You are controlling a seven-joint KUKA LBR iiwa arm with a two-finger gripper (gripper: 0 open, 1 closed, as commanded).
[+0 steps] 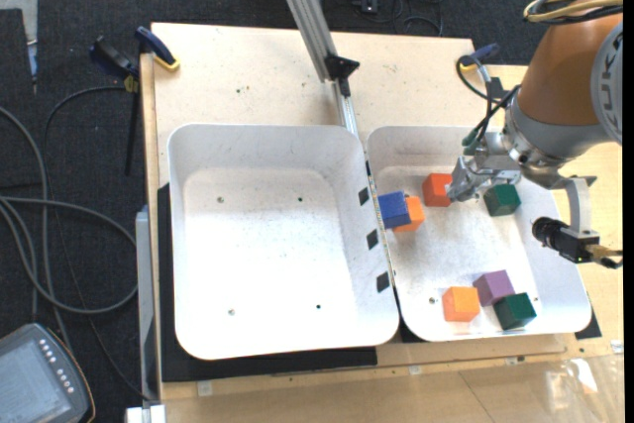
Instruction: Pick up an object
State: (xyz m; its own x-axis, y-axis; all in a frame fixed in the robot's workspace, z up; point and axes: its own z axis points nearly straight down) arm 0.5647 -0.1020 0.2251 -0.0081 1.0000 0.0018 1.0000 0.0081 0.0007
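Camera view looks down on the gripper [464, 185], which is low inside the right bin [570, 297], its tip just beside a red-orange block [437, 188]. Whether the block sits between its fingers or merely next to them is too small to tell, so I cannot say if the gripper is clenched or released. That block looks like the likely target, since the tip is lowered right at its edge. Just behind the gripper, on the arm's side, lies a dark green block [502, 200], close enough to be nudged. Beyond the red-orange block, further from the arm, a blue block [393, 208] rests against a small orange block [412, 213] near the bin wall. Well apart, toward the bin's near rim, an orange cube [461, 303], a purple block [493, 287] and a second green block [515, 310] cluster together, clear of the approach. The left bin [188, 213] lies beyond all of these.
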